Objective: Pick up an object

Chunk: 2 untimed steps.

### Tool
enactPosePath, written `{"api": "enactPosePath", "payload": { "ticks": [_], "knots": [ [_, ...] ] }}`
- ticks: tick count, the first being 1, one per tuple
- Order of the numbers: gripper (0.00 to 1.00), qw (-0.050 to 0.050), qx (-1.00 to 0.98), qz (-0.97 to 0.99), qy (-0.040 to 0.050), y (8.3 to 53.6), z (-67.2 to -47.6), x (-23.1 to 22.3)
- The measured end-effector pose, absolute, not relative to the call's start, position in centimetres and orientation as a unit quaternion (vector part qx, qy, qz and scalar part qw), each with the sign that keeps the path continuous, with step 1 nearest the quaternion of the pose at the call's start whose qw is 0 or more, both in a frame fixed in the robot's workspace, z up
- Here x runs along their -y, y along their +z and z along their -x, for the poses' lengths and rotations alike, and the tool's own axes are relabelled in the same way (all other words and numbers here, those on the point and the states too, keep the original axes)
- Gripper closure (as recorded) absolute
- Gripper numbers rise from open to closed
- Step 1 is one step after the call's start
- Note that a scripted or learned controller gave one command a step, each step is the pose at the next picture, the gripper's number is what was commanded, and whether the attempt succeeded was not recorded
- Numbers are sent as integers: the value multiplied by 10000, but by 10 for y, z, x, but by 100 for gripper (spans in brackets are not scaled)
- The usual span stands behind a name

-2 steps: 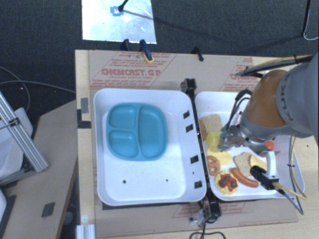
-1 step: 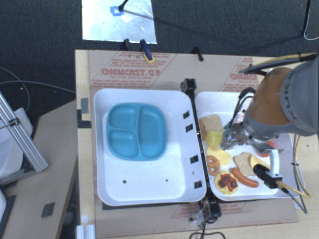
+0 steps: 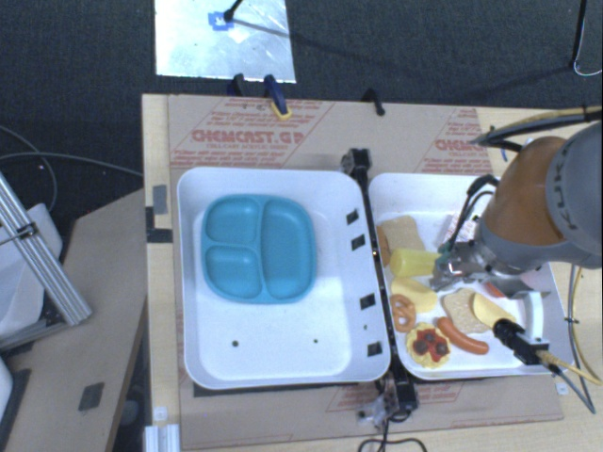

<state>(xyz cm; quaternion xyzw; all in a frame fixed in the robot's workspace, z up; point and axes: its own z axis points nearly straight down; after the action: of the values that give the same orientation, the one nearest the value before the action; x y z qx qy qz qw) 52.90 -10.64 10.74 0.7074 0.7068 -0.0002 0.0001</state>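
The left shallow white plastic bin (image 3: 217,347) holds a light-blue plastic plate with three compartments (image 3: 258,249), lying flat in the bin's upper half, well apart from the bin's lower rim. A row of small black clips (image 3: 363,273) runs down the divide between the two bins. Just past it, the right shallow white bin (image 3: 415,188) carries a heap of toy food: a tan slice of bread (image 3: 399,234) near its upper left, a yellow block like cheese (image 3: 413,263) just below that, a brown pretzel (image 3: 403,312) lower down, a small yellow tart with red and dark berries (image 3: 431,345) near the bottom rim, and an orange-red sausage (image 3: 463,337) just beside the tart. The grey arm with its orange band (image 3: 529,196) reaches in from the right, and its two-finger gripper (image 3: 452,269) sits low over the food, touching or just beside the yellow block's right end. Whether it is parted or closed cannot be told from this slant.
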Motion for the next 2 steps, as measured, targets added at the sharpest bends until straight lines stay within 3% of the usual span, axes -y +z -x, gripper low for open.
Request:
{"api": "enactPosePath", "payload": {
  "ticks": [1,2],
  "knots": [
    [100,8,-7106,-7036,24,188,-511,18],
    [100,-4,-7120,-7022,23,184,-528,-74]
  ]
}}
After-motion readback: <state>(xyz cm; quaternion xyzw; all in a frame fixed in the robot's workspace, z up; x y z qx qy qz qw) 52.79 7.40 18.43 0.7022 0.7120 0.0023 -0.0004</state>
